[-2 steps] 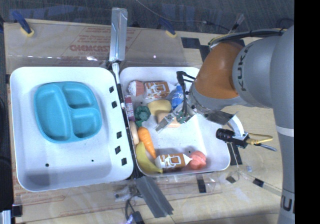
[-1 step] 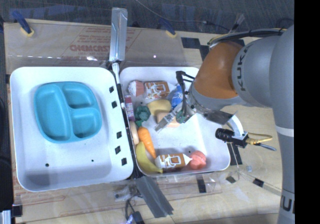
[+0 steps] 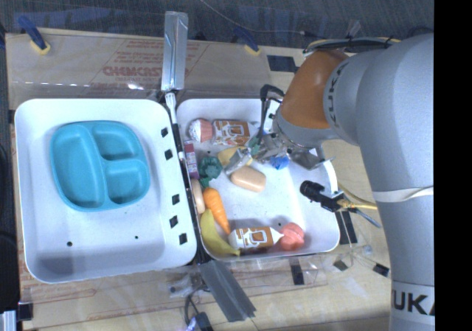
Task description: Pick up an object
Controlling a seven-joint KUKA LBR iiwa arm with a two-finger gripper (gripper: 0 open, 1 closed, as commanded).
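**Arm low over the right bin, tool buried among the food items**

Where the bench (image 3: 110, 300) edge runs closest to the camera, the two white bins sit side by side. Nearest in the right bin (image 3: 324, 237) lie a banana (image 3: 212, 237), a small bottle with an orange label (image 3: 256, 237) on its side, and a pinkish round piece (image 3: 293, 236) touching the bottle's end. Just beyond the banana an orange carrot (image 3: 215, 206) slants toward the dividing wall. A tan bread-like lump (image 3: 248, 178) rests near the bin's middle, with a dark green item (image 3: 210, 168) beside it to the left. Farther back, an orange-labelled packet (image 3: 231, 131) and a round pale item (image 3: 199, 130) lie against the far wall.

The grey arm (image 3: 391, 123) reaches in from the right, its orange band (image 3: 306, 97) above the wrist, and the tool (image 3: 265, 147) sits low between the packet and the tan lump, next to a small blue piece (image 3: 279, 163). I cannot tell how far its fingers are parted, nor whether they have anything between them.

The left bin (image 3: 44, 248) holds a blue divided tray (image 3: 100, 162).
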